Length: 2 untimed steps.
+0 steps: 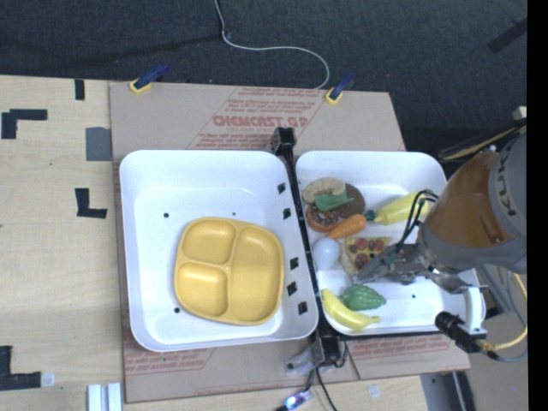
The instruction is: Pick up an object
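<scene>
I have the end effector (pixel 370 271) low over the pizza slice (pixel 364 248), just right of the egg (pixel 325 252), to grab it; whether it's open, I cannot tell.

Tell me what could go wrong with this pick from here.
1. The right bin is crowded: the pizza slice, white egg, carrot and green leafy toy lie close together, so the gripper, low over the pizza slice, may nudge or pinch a neighbour.
2. The pizza slice looks flat, so it may slip free.
3. The banana sits against the bin's near wall, awkward to reach.
</scene>
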### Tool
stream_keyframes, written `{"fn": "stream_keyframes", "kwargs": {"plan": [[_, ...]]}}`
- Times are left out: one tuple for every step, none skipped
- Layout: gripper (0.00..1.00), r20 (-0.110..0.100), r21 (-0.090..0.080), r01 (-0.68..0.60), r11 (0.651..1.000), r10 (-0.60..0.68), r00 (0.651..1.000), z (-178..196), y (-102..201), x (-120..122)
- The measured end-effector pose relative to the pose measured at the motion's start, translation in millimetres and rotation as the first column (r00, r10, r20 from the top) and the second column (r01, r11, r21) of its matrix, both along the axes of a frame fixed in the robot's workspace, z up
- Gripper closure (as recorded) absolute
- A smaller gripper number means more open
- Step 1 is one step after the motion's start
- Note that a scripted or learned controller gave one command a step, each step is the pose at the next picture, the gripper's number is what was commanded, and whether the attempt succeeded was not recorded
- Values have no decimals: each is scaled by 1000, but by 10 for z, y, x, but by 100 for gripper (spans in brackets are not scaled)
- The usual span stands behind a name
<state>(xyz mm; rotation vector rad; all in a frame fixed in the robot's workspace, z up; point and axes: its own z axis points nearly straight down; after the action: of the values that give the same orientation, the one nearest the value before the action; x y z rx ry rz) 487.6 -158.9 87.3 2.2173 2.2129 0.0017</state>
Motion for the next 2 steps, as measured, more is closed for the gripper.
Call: {"fn": "stream_keyframes", "kwargs": {"plan": [[100, -7, 4, -2, 1000, 2, 1000, 77, 30, -22], [100, -5, 5, -2, 1000, 2, 1000, 536, -38, 30]]}}
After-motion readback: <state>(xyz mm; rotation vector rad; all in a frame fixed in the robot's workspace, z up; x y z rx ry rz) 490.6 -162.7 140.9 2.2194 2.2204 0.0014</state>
